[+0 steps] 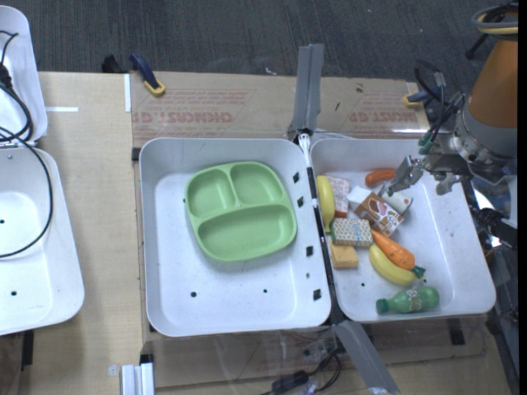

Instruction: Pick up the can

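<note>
The grey and orange arm (494, 97) comes in from the right and hangs over the top right part of the right bin (476, 257); its pincer (405, 178) points down and to the left, low over the pile of toys; I cannot tell if the pincer is spread or pressed together, and I see nothing held in it. I cannot tell which thing in the pile is the can; all the small things lie in this same bin, to the left of the pincer and below it. Just under the pincer's tip, a bit to the left, lies a brown and white pack (383, 212), tilted; it is very close to the tip, but I cannot tell if they touch. Right beside the pincer on the left is a small red and orange thing (380, 175); farther left a yellow banana (325, 200) lies along the bin's left wall. Below the pack lies a carrot (394, 250), with a second banana (389, 267) touching it lower down; left of the carrot sit a spotted block (352, 231) and a yellow block (345, 257). Well below the pincer, near the bin's front edge, a green bottle (408, 301) lies on its side. Far to the left of the pincer, the left bin (150, 220) holds a green plate (241, 211) with three parts.
</note>
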You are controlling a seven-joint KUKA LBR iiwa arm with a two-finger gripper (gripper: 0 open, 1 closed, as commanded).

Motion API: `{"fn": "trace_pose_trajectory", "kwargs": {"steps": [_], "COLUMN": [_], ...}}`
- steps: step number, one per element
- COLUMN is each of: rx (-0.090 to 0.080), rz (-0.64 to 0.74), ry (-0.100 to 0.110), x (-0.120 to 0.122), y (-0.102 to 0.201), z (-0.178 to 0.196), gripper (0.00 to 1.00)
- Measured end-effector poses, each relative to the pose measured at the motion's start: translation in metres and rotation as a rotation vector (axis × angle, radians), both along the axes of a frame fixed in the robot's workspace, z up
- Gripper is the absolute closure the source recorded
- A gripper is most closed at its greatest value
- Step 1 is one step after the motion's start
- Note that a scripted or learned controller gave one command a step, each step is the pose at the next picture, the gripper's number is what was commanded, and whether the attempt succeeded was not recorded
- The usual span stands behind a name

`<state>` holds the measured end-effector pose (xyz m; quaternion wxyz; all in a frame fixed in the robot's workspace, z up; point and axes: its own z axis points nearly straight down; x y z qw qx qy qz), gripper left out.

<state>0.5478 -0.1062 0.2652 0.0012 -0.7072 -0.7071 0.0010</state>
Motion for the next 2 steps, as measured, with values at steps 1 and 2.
{"fn": "trace_pose_trajectory", "kwargs": {"steps": [1,2], "rx": [-0.001,-0.009], "rz": [-0.066,-0.126], "ry": [0.001,-0.037], "x": [0.033,0.059], "y": [-0.002,-0.031], "z": [-0.083,-0.147], "gripper": [0.00,0.00]}}
